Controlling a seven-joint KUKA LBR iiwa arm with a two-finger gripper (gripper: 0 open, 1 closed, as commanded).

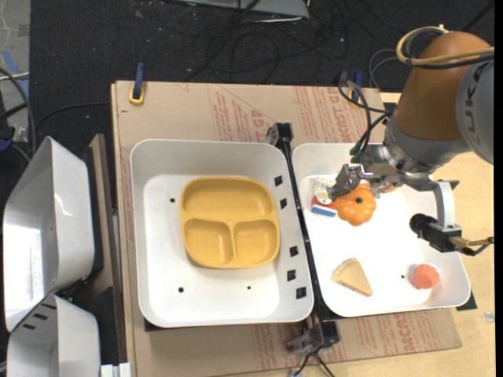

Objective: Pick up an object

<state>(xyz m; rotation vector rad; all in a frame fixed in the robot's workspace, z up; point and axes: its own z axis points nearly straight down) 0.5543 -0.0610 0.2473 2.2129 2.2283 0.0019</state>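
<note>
The small orange pumpkin sits in the right bin, looking light, hard and smooth-ribbed; gripping across its round sides seems best. The end effector hovers touching its top, finger state I cannot tell.

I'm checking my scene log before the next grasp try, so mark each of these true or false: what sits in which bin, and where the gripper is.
1. The yellow divided tray lies in the left bin. True.
2. The orange pumpkin lies in the left bin. False: it lies in the right bin.
3. The gripper is at the pumpkin's upper edge. True.
4. The tan wedge rests on the tray. False: it lies on the right bin's floor.
5. The small red object sits near the right bin's lower right corner. True.
</note>
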